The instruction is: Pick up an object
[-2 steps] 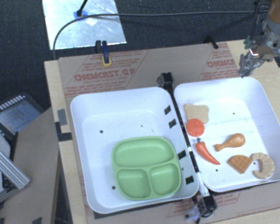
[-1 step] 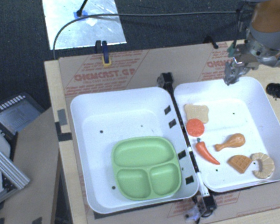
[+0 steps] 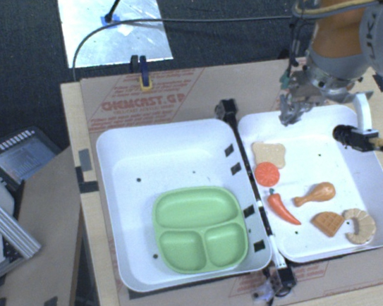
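Six toy food items are located in the right shallow white bin (image 3: 320, 154). A pale tan toy bread slice (image 3: 268, 153) is positioned nearest the far rim, with a round red toy tomato slice (image 3: 267, 174) just beside it on the near side. A red toy chili pepper with a green stem (image 3: 282, 208) is placed below the tomato slice, close to the bin's left wall. A brown toy chicken drumstick (image 3: 316, 194) is found near the centre, and an orange waffle-textured toy wedge (image 3: 326, 223) is set touching, or nearly touching, a beige curved toy pastry (image 3: 359, 225) at the near right corner. The items are spread apart and none is covered by another. The gripper (image 3: 290, 115) is held over the far rim of the right bin, near the bread slice; its degree of opening cannot be determined. A light green divided plastic plate (image 3: 199, 227) is seated in the left shallow white bin (image 3: 163, 156).
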`<state>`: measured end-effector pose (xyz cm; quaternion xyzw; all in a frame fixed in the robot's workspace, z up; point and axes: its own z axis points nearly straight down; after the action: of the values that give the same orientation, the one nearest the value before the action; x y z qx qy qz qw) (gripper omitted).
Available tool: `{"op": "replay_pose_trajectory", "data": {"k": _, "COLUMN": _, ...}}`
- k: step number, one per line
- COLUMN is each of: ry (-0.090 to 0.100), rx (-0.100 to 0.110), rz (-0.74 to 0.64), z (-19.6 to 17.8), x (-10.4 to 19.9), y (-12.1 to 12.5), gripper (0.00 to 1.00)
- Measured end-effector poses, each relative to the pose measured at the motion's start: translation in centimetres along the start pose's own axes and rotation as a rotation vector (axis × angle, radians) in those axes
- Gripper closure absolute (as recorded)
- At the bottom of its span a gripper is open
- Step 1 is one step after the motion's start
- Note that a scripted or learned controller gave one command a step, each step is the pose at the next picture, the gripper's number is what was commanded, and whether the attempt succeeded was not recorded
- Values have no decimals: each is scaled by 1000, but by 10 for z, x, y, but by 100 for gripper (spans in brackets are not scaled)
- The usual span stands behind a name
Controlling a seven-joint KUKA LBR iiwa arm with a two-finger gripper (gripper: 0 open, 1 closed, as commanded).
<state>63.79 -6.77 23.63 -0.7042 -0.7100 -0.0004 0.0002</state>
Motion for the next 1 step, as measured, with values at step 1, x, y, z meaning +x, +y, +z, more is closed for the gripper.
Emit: {"op": "replay_pose_trajectory", "data": {"k": 1, "ry": 1, "rx": 2, "rz": 0, "z": 9, "x": 48, "y": -15, "gripper": 100}}
